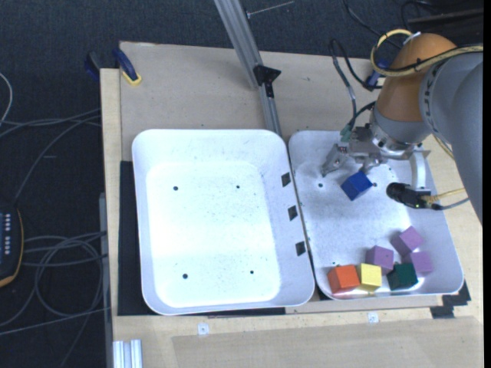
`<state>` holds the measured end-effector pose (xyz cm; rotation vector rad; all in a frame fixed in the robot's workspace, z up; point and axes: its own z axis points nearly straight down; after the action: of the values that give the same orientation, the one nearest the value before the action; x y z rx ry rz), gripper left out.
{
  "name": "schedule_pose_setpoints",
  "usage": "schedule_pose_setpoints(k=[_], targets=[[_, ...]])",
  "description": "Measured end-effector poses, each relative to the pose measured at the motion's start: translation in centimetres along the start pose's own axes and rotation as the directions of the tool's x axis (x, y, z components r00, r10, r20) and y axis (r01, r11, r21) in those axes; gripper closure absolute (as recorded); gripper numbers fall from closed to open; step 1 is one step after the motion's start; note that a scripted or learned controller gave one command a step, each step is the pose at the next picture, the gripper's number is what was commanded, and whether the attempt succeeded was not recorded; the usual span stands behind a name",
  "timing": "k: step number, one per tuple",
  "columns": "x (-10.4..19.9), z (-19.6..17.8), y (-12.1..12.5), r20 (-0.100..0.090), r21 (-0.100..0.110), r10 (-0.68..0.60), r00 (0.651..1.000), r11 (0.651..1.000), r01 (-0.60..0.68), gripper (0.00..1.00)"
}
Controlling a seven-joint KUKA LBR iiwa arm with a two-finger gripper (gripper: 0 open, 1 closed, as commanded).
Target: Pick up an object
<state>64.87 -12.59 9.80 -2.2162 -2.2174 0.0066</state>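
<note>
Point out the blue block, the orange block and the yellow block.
blue block (357, 185), camera view, its top face.
orange block (344, 277), camera view, its top face.
yellow block (371, 274), camera view, its top face.

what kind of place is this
Likely a robotics lab test bench: a robot arm reaches over two white bins, toy blocks sit in the right one, and loose cables trail on the floor.

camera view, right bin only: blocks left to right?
Orange block → blue block, up by the gripper → yellow block → green block. The three purple blocks overlap these in x, so I left them out.
</note>
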Motion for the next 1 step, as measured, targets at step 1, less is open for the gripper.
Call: schedule_pose_setpoints(k=[1], targets=[[0.01, -1.57, 0.27, 0.001, -0.01, -0.001, 1.0, 1.0, 0.001, 1.0]])
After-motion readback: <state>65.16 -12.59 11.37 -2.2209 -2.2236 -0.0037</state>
